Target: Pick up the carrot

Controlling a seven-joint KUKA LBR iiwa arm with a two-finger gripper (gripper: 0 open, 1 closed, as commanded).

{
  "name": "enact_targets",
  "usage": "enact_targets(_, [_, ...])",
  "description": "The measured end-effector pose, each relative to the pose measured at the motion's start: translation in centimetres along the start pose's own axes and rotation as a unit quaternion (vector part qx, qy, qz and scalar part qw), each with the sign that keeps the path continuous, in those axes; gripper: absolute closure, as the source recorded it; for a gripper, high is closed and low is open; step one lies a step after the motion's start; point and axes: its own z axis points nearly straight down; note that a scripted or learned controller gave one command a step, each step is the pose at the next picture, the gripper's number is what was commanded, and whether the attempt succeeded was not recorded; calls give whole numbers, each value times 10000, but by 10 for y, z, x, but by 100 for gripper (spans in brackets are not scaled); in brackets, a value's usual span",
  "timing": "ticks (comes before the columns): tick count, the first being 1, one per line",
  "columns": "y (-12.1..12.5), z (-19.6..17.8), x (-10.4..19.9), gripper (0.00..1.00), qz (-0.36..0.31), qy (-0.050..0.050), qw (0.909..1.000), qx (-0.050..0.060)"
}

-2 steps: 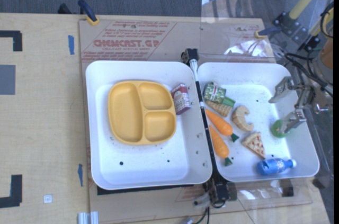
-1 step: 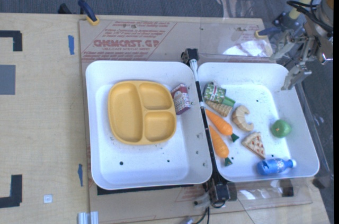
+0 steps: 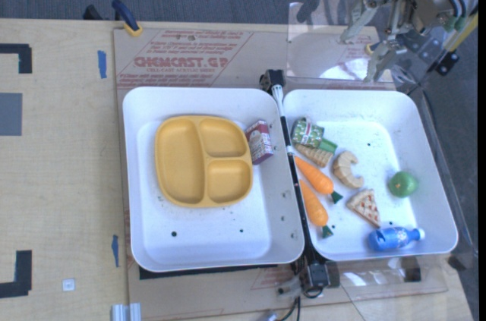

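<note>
Two carrots lie along the left edge of the right bin, one above the other, beside a croissant and a pizza slice. The claw hangs well above the bin's far rim, its fingers spread and holding nothing. The left bin carries a yellow divided plate.

A yellow divided plate lies in the left white bin, with a small dark red can tipped just beside the plate's right edge. In the right white bin, a green-labelled packet and a cracker sit at the upper left, a croissant lies near the middle, a pizza slice sits below it, a blue bottle lies at the lower right, and a green apple rests near the right wall. Both bins stand on a cardboard sheet with red print, on the pale wooden bench.
</note>
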Motion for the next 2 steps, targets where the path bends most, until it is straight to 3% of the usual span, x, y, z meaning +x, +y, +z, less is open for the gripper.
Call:
enact_targets(1, [84,17,31,0,-2133,49,9770,-24])
enact_targets(2, [104,183,62,0,-2873,106,9578,-53])
